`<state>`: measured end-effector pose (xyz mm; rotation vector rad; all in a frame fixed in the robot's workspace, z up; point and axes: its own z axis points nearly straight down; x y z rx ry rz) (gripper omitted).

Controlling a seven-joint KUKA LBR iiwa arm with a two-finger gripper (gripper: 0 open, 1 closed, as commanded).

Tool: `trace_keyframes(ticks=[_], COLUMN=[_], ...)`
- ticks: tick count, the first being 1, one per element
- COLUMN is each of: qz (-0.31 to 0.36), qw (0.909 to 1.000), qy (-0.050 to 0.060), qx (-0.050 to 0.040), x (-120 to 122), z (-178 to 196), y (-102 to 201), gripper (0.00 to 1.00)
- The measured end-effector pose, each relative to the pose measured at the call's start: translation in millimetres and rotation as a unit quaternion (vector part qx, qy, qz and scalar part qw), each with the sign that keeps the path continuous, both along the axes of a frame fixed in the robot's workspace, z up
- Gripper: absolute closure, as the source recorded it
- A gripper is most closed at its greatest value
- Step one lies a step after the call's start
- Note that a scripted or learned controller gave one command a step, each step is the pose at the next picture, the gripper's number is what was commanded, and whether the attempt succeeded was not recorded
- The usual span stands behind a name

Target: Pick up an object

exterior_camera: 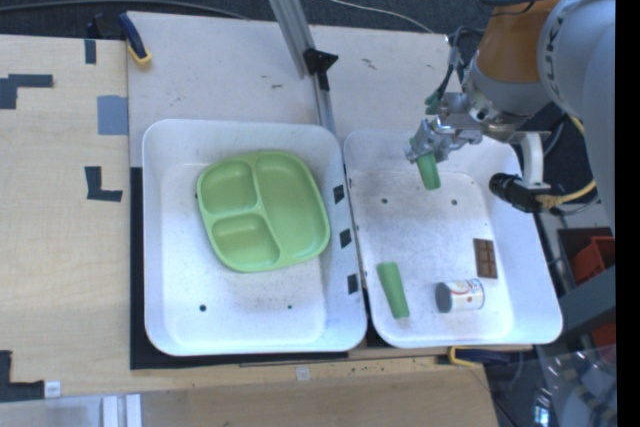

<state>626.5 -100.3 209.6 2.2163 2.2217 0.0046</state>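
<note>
Since a green cylinder (429,171) sits clamped between the fingers of my gripper (428,155) over the far part of the right bin (520,315), I judge the lift is the step in hand: rise straight and keep the grip firm. A second green cylinder (392,290), a small can (459,296) and a brown block (485,258) lie near, well clear; the green divided plate (263,210) occupies the left bin (160,215).

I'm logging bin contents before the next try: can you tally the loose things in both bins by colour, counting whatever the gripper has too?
Green: 3, the divided plate in the left bin, a cylinder lying in the right bin, and a cylinder between the fingers of the gripper.
Brown: 1, a small block.
White with red: 1, a small can.
Total: 5
</note>
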Motion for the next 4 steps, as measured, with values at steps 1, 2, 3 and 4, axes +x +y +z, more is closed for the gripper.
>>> trace_keyframes(ticks=[1, 2, 3, 4], qz=[0.000, 0.001, 0.001, 0.002], qw=[1.0000, 1.0000, 1.0000, 1.0000], qy=[0.001, 0.003, 0.003, 0.004], qx=[0.0000, 0.0004, 0.0003, 0.0006], x=[1, -11, -27, -41], z=[40, 38, 37, 21], y=[0, 42, 84, 138], gripper=[1.00, 1.00, 1.00, 1.00])
